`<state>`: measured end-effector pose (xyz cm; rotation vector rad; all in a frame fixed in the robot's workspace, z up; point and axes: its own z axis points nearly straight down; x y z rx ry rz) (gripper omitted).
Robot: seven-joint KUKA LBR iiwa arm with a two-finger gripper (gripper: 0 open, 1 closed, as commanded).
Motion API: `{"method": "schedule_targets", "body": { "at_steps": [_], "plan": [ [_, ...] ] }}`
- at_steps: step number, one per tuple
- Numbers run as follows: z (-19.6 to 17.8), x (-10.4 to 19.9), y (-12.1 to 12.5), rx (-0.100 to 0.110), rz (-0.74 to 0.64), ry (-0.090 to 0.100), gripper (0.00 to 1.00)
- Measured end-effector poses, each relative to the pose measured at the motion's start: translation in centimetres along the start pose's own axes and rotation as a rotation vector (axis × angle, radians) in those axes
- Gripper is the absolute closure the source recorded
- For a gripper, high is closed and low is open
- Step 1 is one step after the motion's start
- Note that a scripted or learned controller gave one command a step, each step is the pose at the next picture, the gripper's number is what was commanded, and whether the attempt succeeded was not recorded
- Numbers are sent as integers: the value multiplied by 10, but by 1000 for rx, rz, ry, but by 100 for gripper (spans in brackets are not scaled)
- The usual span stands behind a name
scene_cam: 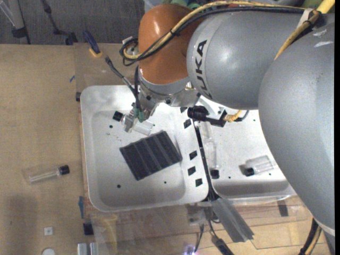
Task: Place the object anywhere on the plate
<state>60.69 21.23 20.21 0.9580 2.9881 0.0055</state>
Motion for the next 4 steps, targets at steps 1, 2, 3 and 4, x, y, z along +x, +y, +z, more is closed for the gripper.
{"method": "schedule_targets", "body": {
  "at_steps": [1, 2, 3, 4],
  "plan": [
    [44, -37, 34, 1, -65, 0, 100],
    [101, -43, -14, 0, -473, 1, 100],
    [67, -34, 40, -1, -495, 0, 100],
    [111, -7, 22, -7, -905, -8, 100]
  ]
}}
